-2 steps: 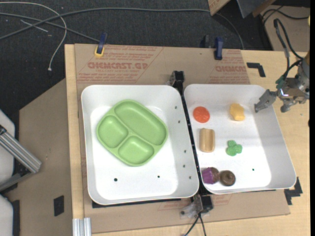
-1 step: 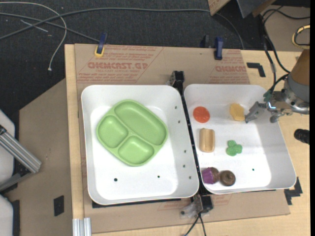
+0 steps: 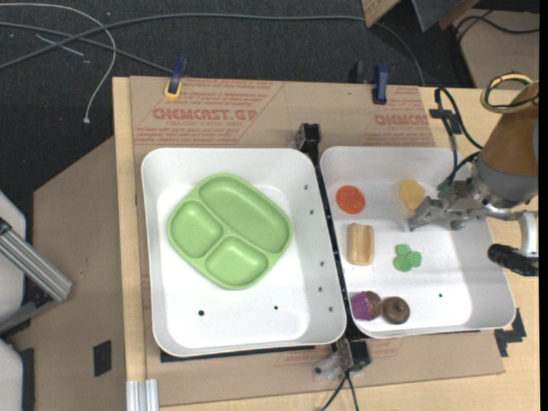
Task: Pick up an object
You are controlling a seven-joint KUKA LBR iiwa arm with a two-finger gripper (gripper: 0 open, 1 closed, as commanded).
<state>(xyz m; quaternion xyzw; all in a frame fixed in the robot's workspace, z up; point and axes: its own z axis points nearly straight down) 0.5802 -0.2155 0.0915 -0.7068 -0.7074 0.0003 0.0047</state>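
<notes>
Two shallow white bins are set side by side on a cardboard sheet (image 3: 257, 110), which is clamped at its far edge by blue clamps (image 3: 177, 75), presumably so nothing shifts under the arm. The left bin (image 3: 163, 178) holds a green divided plate (image 3: 229, 229) near its centre, lying flat with its compartments bare. The right bin (image 3: 479, 311) carries the loose pick candidates, spread apart so each can be reached: an orange-red round piece (image 3: 349, 199) at about 10 o'clock of the bin, a yellow piece (image 3: 412, 193) at 12 o'clock, a tan bread-like roll (image 3: 360, 244) at 9 o'clock, a green leafy piece (image 3: 407, 259) near the middle, and a purple piece (image 3: 366, 305) touching a brown ring-shaped piece (image 3: 396, 310) at 7 o'clock. The gripper (image 3: 432, 212) is reached in from 3 o'clock, low over the right bin, just beside the yellow piece; nothing is seen between its fingers, and whether they are spread or closed cannot be told. The pick is judged not yet made, with the yellow piece the likeliest target. Red print on the cardboard is read as "CHEMCAST GP", repeated and partly cut off at the right.
</notes>
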